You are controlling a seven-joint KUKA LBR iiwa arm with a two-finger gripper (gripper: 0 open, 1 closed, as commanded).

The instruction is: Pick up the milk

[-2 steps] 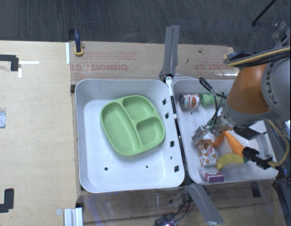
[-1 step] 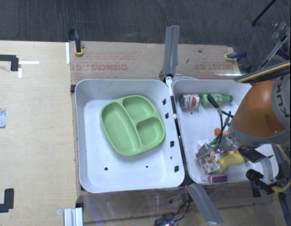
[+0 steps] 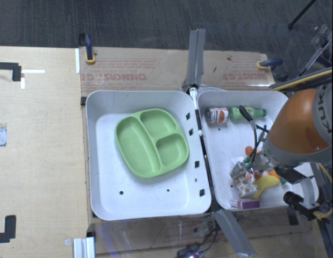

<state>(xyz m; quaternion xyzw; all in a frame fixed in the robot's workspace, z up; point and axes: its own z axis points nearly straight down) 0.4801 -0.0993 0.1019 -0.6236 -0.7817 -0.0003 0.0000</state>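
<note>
A green divided plate lies in the left bin. Right of it, the gripper hangs just above a small milk carton. Cans lie beyond.

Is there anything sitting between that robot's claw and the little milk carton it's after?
Nothing visible does. The gripper sits right over the small milk carton in the right bin. A yellow banana lies against the carton's right side and a purple item lies just below it, crowding it rather than blocking it.

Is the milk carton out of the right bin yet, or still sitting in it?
Still in the bin. The milk carton lies on the right bin's floor beside a yellow item, directly under the gripper. Whether it is gripped: cannot tell.
</note>
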